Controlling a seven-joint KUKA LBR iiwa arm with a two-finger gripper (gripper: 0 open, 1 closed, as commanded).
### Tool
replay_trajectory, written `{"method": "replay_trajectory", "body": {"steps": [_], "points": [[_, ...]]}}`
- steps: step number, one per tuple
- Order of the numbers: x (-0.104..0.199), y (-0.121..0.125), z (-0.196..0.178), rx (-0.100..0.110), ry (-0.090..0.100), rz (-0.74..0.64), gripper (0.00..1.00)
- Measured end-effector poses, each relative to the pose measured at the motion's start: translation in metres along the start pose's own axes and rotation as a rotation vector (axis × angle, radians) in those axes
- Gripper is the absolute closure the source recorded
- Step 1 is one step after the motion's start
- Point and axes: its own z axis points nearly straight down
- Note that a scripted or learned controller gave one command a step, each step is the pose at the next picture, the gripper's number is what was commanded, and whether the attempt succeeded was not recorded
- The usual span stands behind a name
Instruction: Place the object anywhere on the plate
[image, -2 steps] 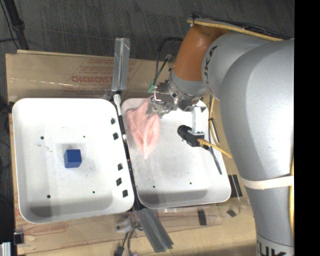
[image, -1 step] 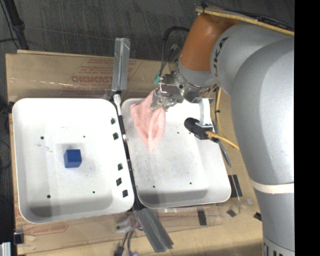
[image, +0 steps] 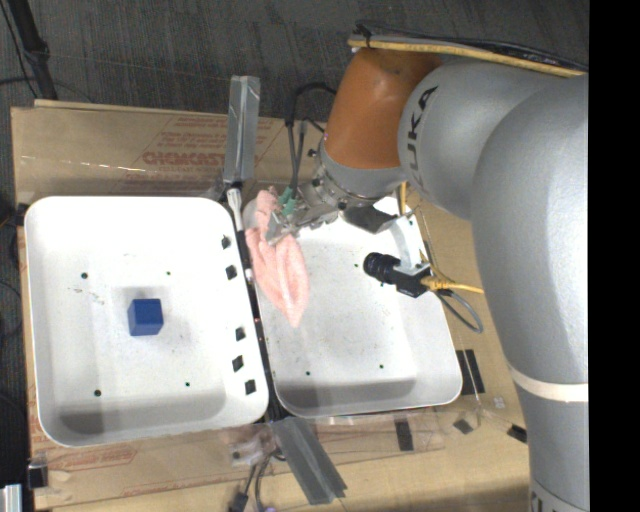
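Just limp pink cloth (image: 278, 262), crumpled, dangling from fingers (image: 290, 212); blue cube (image: 146, 316) apart.

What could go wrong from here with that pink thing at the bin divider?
1. The pink cloth hangs limp under the gripper; how firm the hold is can't be seen, so it may slip off.
2. It dangles right along the wall between the two bins and could snag or drape over it.
3. I can't make out a plate; the left bin shows a blue block, so the drop target is unclear.
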Motion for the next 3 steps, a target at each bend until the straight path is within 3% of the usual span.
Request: {"method": "replay_trajectory", "body": {"steps": [3], "points": [[0.160,-0.024,0.000,-0.001,-0.003,-1.216,1.00]]}}
